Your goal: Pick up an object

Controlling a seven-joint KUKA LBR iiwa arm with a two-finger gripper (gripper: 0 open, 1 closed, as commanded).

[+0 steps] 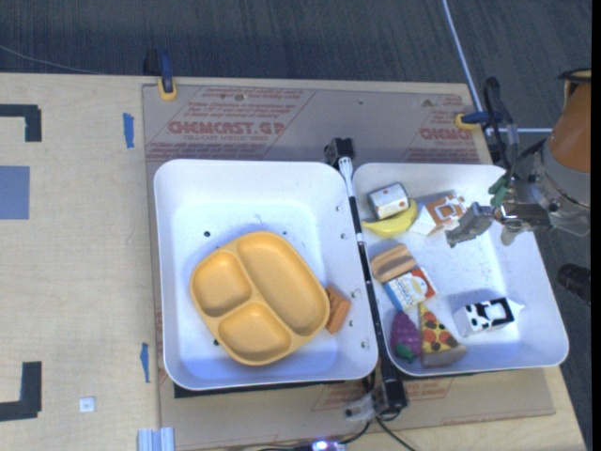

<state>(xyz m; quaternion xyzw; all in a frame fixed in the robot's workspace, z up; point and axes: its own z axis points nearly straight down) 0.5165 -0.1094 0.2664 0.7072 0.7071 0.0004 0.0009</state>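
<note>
Hanging over the back part of the right bin (549, 346), my pincer (488, 231) is spread wide, and I see nothing between its two fingers (465, 230). My grey arm comes in from the side of this bin.

The closest toy to my pincer is a little orange and white packet (446, 211). It lies flat on the white floor of the bin, just beside one finger, on the side toward the other bin. I cannot tell if the finger touches it. It has a white patch in the middle.

Past the packet lies a yellow banana (394, 221), curved like a smile. A small white box (388, 198) with a dark label sits touching its back edge. Both are near the wall between the bins.

Nearer the front I see a brown and white sandwich (392, 263) and a blue and white carton (409, 290) touching it. In the front corner lie purple grapes (406, 334) and a pizza slice (438, 332) side by side. A black and white box (488, 315), spotted like a cow, sits alone near the front, well apart from my pincer.

In the left bin (178, 252) lies a big yellow plate (258, 296) with three parts. A small orange block (336, 310) leans at its edge.
</note>
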